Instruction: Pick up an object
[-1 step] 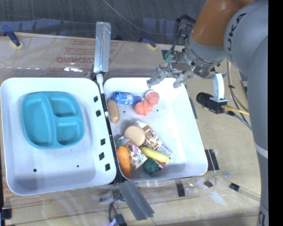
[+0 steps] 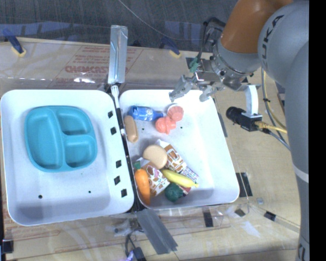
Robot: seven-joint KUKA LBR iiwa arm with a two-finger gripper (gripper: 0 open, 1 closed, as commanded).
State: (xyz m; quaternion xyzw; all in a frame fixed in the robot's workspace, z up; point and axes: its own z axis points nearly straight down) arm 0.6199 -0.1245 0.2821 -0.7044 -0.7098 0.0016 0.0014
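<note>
- The gripper (image 2: 193, 91) sits over the far rim of the right bin (image 2: 220, 145), toward its far right corner. Its two fingers are spread apart with nothing between them.
- The closest things to it are a pink round piece (image 2: 175, 112) and a salmon-coloured lumpy toy (image 2: 165, 125), touching each other, just in from the far edge of the right bin.
- A blue wrapped item (image 2: 142, 113) lies beside those, nearer the bin's far left corner, and a tan hot-dog-looking stick (image 2: 130, 128) runs along the left wall right under it.
- The rest is piled at the near left corner of that bin: a beige bun (image 2: 155, 156), a brown and white patterned packet (image 2: 175, 160), a yellow banana (image 2: 179, 178), an orange carrot (image 2: 143, 185), a small carton (image 2: 158, 180) and something dark green (image 2: 174, 193), all jumbled and touching.
- The left bin (image 2: 22, 200) has a teal divided tray (image 2: 60, 137) lying flat toward its far left corner.
- The arm's orange band (image 2: 247, 15) is up at the right, past the far edge of the bins.
</note>
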